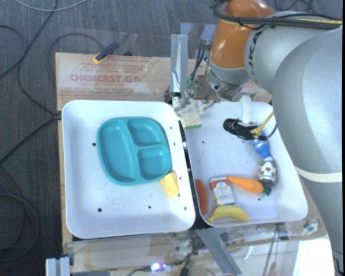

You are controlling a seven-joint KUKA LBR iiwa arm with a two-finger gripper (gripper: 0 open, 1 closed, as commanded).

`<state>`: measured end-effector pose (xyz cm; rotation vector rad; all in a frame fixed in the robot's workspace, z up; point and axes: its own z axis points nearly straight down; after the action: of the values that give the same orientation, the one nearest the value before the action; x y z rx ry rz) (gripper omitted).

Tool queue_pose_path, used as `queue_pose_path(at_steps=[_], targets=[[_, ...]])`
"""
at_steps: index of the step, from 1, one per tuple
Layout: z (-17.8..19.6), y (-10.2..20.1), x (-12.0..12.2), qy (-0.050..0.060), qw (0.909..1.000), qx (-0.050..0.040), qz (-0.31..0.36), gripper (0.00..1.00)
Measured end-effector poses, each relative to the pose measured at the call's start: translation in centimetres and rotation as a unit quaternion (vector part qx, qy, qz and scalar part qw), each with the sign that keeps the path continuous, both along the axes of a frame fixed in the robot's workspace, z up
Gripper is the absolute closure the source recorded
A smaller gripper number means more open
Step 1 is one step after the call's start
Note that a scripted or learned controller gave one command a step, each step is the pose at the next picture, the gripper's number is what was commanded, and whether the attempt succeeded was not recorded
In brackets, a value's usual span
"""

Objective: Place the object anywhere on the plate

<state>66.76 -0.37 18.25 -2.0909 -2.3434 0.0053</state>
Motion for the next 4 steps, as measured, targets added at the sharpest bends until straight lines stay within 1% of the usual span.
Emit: queue_pose_path(at_steps=[1, 2, 3, 4], targets=[[0.1, 0.0, 0.0, 0.0, 1.0, -0.0001, 0.0, 0.0], [0.9, 0.0, 0.0, 0.0, 1.0, -0.0004, 0.0, 1.0], [2.2, -1.8, -7.4, 0.0, 0.9995, 0.0006, 0.031, 1.0], [0.0, -3.8, -12.0, 0.0, 0.9957, 0.0012, 0.092, 1.0]])
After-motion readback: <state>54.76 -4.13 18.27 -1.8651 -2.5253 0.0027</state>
